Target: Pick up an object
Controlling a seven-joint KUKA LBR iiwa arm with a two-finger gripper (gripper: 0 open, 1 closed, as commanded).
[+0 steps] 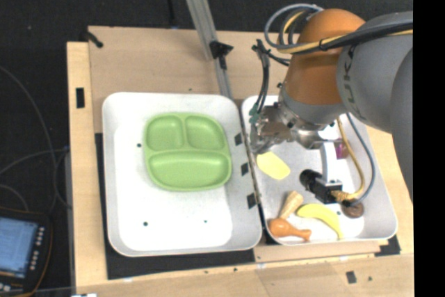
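Pale yellow slab point(273, 165) lies flat in the right bin point(381, 209), centre-right of frame, close to that bin's left wall. Tool point(259, 134) sits just above and left of the slab in the frame, over the divide between the two bins; cannot tell whether it is open or closed, and nothing is seen held in it. Grey arm point(379, 73) with orange band point(320, 59) comes in from the upper right. Lower in the same bin: cream wedge point(290, 203), orange drumstick-shaped toy point(288, 227) touching its lower end, banana point(322, 217) just right of both. Small brown round item point(353, 209) near the banana's right end. Purple item point(341, 148) partly hidden beside the arm. Left bin point(125, 205) holds a green divided plate point(188, 151), upper middle of that bin. Both bins rest on a tan worktop point(139, 59).
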